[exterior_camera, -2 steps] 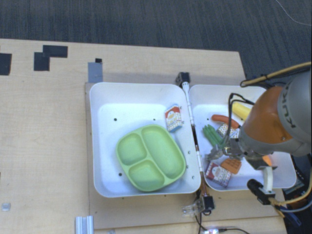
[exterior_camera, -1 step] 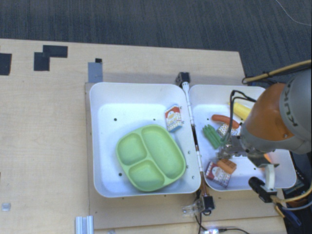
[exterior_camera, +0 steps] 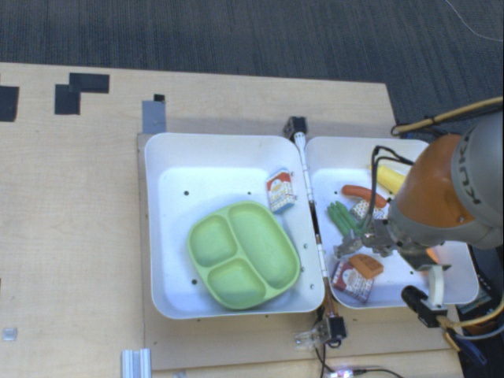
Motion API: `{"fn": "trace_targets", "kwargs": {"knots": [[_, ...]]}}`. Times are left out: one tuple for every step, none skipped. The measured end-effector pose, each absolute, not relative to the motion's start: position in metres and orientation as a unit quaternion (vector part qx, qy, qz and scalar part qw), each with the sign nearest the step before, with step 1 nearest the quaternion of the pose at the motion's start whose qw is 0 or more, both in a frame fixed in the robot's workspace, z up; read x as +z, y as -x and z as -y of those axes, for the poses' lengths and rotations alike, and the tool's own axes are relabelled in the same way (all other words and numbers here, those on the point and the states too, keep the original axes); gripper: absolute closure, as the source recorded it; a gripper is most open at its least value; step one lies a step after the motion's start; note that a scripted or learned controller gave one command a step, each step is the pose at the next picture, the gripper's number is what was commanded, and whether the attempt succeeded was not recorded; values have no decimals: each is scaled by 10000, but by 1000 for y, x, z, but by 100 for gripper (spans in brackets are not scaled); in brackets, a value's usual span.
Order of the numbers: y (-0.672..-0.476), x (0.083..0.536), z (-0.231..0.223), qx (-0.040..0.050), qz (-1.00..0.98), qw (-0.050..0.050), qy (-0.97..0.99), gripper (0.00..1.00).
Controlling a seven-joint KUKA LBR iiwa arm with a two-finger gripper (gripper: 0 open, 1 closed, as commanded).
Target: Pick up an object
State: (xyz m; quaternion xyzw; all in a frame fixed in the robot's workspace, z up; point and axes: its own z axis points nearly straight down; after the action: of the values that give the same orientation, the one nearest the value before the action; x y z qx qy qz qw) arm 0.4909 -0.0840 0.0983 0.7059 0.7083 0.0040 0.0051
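My gripper (exterior_camera: pixel 358 246) hangs low over the front left part of the right bin (exterior_camera: pixel 327 172), under the grey and orange arm. Just below it lies a brown bread-like piece (exterior_camera: pixel 367 267), resting on a red and white packet (exterior_camera: pixel 350 283). A bunch of green beans (exterior_camera: pixel 340 216) lies just above the gripper. Farther back are a red sausage (exterior_camera: pixel 362 192), a small red and white item (exterior_camera: pixel 361 209) and a yellow banana (exterior_camera: pixel 389 179), partly hidden by the arm. Nothing shows held in the gripper.
The left bin (exterior_camera: pixel 154 211) holds a green divided plate (exterior_camera: pixel 244 254) and a small red and white carton (exterior_camera: pixel 279 191) near its right wall. The wall between the bins runs just left of the gripper. Wooden bench surrounds both bins.
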Motion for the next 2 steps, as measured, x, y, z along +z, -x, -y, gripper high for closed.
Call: {"fn": "trace_targets", "kwargs": {"knots": [[-492, 109, 83, 53, -7089, 59, -7052, 100], [-492, 109, 83, 52, -7090, 60, -7051, 0]]}}
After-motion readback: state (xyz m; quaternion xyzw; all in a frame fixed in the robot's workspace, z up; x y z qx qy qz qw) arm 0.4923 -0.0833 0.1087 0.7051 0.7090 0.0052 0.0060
